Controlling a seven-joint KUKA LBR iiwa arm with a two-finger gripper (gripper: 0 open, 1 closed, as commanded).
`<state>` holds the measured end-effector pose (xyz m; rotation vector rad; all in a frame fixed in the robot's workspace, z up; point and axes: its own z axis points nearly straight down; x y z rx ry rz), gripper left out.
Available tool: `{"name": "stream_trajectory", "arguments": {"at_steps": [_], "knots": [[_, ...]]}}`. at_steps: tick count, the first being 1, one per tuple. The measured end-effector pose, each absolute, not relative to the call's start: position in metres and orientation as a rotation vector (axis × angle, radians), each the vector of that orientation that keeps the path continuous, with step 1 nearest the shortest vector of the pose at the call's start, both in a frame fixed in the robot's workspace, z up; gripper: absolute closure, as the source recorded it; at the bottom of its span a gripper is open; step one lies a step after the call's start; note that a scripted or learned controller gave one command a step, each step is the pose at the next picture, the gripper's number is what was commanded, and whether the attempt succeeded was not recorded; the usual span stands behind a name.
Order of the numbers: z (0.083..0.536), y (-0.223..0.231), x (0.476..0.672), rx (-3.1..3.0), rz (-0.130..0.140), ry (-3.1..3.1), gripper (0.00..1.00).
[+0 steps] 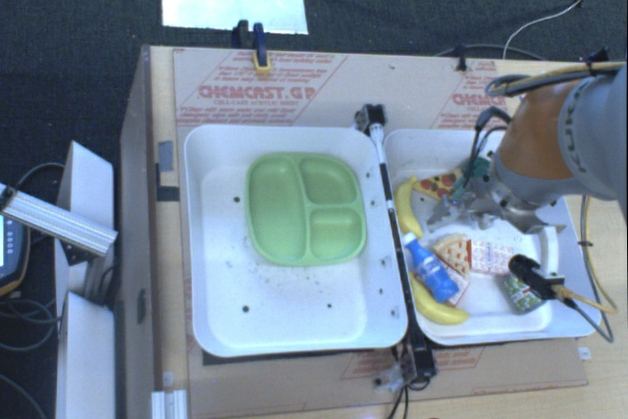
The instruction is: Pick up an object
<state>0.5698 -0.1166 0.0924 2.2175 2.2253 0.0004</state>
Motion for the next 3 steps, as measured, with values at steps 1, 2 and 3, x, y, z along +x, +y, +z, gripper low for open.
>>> {"name": "stream_trajectory", "arguments": {"at_steps": [1, 2, 3], "knots": [[0.083, -0.135, 0.609, 2.217, 0.0, 2.225, 0.0], [0.085, -0.091, 0.645, 2.214, 0.0, 2.22, 0.0], [0.094, -0.092, 0.645, 2.213, -0.007, 2.226, 1.0]]}}
